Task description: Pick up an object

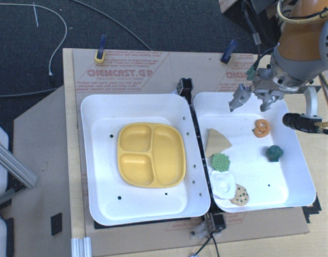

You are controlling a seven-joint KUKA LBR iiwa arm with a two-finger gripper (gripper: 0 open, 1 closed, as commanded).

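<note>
Cookie sits nearest, at the right bin's front edge. Gripper hangs spread and empty over the bin's back left. Closest target: orange ring, just right of it. Looks small, light, rigid, maybe slick. Pinch across its outer rim.
</note>
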